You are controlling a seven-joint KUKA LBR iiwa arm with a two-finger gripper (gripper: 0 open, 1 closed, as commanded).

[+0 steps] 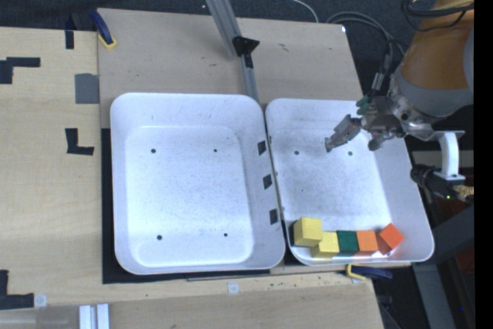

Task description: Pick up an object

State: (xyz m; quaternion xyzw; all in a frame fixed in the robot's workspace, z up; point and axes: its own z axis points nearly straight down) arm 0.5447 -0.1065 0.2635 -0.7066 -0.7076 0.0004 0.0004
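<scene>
Several small blocks lie in a row along the near edge of the right bin (331, 185): a yellow block (310, 229), a second yellow block (329, 244), a green block (348, 242), an orange block (367, 241) and a red-orange block (390, 236). My gripper (356, 139) hangs over the far right part of that bin, well away from the blocks. It is open, its two dark fingers spread apart with nothing between them.
The left bin (185, 181) sits beside the right one, their rims touching. A grey metal pole (219, 4) slants down from the top to the bins' far junction. A blue and yellow clamp (104, 31) sits at the board's far left corner.
</scene>
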